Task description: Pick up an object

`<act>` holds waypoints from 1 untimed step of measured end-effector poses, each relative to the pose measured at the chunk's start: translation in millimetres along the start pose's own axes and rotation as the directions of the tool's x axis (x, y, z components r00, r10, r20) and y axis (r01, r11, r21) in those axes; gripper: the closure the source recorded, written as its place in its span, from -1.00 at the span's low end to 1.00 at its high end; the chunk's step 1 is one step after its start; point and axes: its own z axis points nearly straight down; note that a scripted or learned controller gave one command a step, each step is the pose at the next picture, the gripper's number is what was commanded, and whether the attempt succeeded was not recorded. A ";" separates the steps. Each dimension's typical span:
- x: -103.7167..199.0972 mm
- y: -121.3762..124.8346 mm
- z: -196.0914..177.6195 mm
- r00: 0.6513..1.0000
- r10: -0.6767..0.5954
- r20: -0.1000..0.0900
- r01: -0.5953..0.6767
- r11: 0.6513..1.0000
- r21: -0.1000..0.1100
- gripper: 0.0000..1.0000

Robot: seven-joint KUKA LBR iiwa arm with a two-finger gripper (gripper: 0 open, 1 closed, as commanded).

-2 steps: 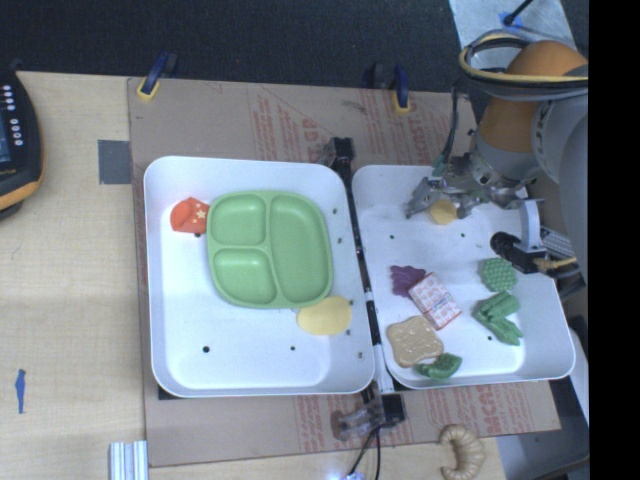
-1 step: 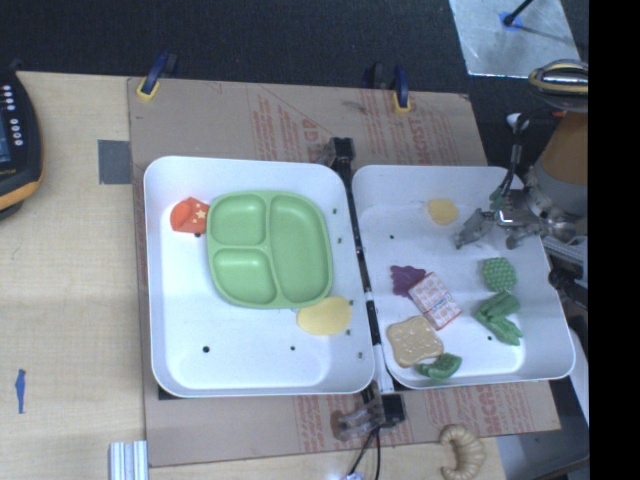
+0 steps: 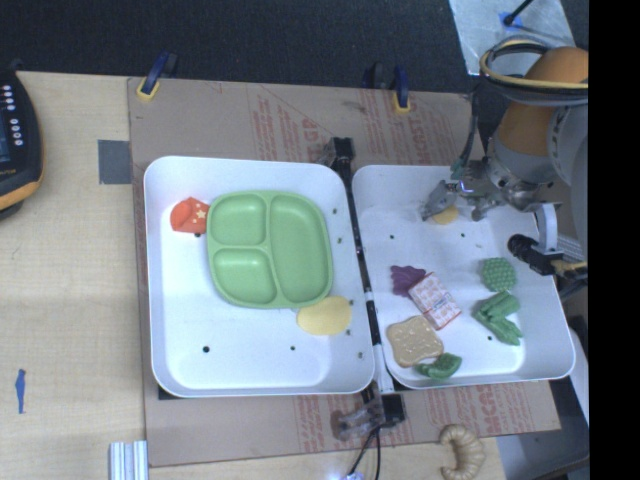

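At the near edge, on the cardboard sheet [image 3: 250,108] that covers the counter [image 3: 60,298], lies a curled tan piece [image 3: 462,452], just outside the right bin [image 3: 390,193]. Inside that bin, nearest the camera, a dark green leafy piece [image 3: 438,367] lies against the front wall with its long axis running left to right, touching the low side of a tan bread-slice toy [image 3: 413,340]. Just beyond the bread, a small red-and-white packet [image 3: 435,301] lies tilted, its long axis running from far left to near right. A purple piece [image 3: 406,278] lies beside the packet's far left corner. To the right, a green leafy toy [image 3: 499,317] stretches from far left to near right, and a round knobbly green piece [image 3: 497,273] lies just past it.

In the left bin [image 3: 165,358], a pale yellow toy [image 3: 325,316] lies with its long axis left to right, touching the near right corner of the green divided plate [image 3: 270,247]. A red piece with a yellow star [image 3: 189,215] lies at the plate's far left edge.

Farther back in the right bin, the hand [image 3: 459,200] is low over the floor near the far wall, the grey arm reaching in from the right with its orange band [image 3: 545,98] above. Its fingers [image 3: 436,204] are spread apart, straddling a small yellow object [image 3: 446,214] that lies on the bin floor; whether they touch it cannot be told.
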 end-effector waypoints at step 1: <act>-29.8 -11.5 -58.5 1.000 0.006 0.002 -0.006 1.000 -0.001 -1.00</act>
